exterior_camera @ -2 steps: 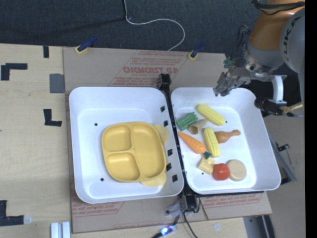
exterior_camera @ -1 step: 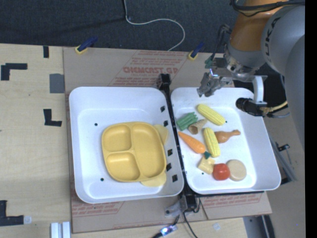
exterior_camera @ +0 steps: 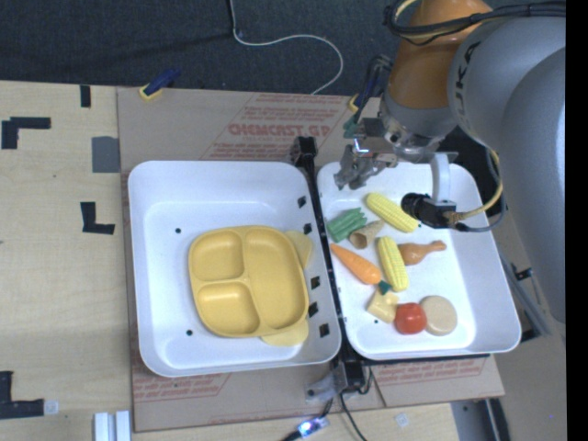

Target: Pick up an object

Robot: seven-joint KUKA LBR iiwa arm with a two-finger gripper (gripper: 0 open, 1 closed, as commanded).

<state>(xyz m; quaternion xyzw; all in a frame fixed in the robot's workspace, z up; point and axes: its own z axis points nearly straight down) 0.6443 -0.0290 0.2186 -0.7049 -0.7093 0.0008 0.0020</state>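
Camera view: yellow tray in left bin, toy food in right bin.

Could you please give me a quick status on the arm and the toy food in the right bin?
Pincer above right bin's far-left corner, nothing between its fingers. Nearest: corn cob, green beans. Food tightly clustered.

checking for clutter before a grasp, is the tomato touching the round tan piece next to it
Touching. In the camera view the tomato and the round tan piece sit edge against edge in the right bin, with no white floor showing between them.
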